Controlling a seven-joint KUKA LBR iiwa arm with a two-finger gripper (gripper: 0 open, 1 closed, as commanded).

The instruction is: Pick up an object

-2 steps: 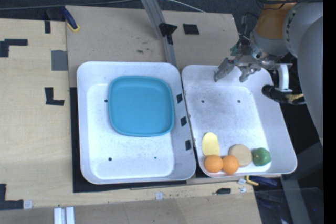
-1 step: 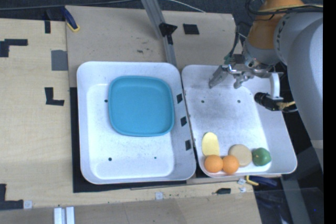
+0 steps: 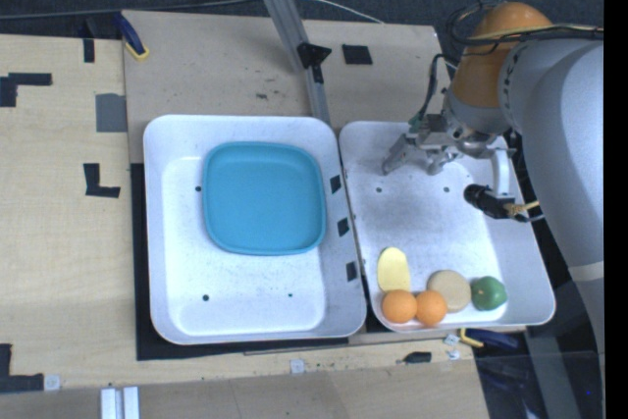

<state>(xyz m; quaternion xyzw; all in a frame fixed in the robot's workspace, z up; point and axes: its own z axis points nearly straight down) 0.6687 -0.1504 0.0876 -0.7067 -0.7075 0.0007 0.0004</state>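
Observation:
The right bin [image 3: 422, 211] holds several small items along its near edge: a yellow piece [image 3: 393, 268], two orange balls [image 3: 398, 306] [image 3: 431, 308], a beige round piece [image 3: 449, 287] and a green ball [image 3: 488, 291]. My gripper [image 3: 414, 158] hovers over the far part of the right bin, well away from those items. Its fingers [image 3: 394, 160] are spread, with nothing between them. The grey arm with its orange band [image 3: 496, 49] comes in from the right.
The left bin [image 3: 177, 211] carries a teal square plate [image 3: 263, 197]. A grey metal pole [image 3: 285, 10] slants across the back, ending near the gap between the bins. Black cables run over the dark floor behind the bench.

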